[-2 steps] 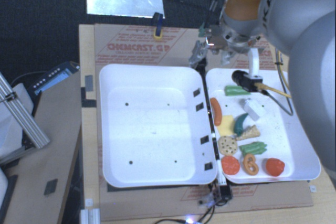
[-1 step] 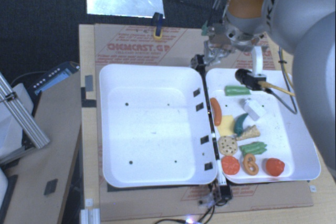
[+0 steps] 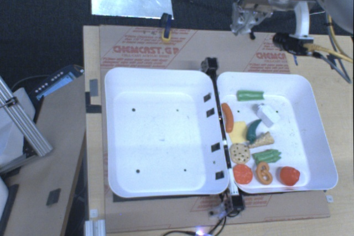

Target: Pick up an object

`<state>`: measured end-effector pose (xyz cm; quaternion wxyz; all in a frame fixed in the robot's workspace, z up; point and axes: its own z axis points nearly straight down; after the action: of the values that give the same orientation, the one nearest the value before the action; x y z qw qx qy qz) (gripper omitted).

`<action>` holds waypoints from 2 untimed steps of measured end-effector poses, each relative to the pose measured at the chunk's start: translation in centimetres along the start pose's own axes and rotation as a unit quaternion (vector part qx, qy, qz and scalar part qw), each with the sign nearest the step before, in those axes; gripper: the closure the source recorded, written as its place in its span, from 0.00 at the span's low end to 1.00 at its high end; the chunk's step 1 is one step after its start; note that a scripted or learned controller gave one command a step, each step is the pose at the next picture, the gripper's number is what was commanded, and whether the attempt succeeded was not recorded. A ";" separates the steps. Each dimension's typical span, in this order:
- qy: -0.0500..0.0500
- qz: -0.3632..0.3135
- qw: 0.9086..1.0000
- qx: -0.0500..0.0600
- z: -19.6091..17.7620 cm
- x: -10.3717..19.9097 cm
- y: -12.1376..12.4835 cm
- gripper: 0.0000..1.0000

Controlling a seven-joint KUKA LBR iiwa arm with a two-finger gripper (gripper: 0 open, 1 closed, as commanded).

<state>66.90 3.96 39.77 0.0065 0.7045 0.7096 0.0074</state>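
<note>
1. The left bin (image 3: 160, 130), white and shallow, sits beside its twin on the bench.
2. The right bin (image 3: 310, 119) holds a cluster of toy foods along its left side: an orange sausage (image 3: 227, 114), a yellow wedge (image 3: 239, 131), a cookie (image 3: 240, 152), a green bean (image 3: 250, 95), a white block (image 3: 267, 115) and a red tomato (image 3: 289, 175).
3. The gripper (image 3: 243, 22) hangs high beyond the far rim of the right bin, well apart from every item; whether its jaws are open or closed cannot be told.
4. A sound pick would favour the tomato, which looks to stand slightly apart from its neighbours, approached straight down.
</note>
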 end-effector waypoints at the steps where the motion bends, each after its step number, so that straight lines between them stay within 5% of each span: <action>1: 0.000 0.000 1.000 -0.001 -14.9 0.3 -1.5 1.00; 2: -0.001 0.004 1.000 0.008 -13.8 -2.2 0.2 1.00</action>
<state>66.89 1.76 53.52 0.0017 0.7074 0.7068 0.0007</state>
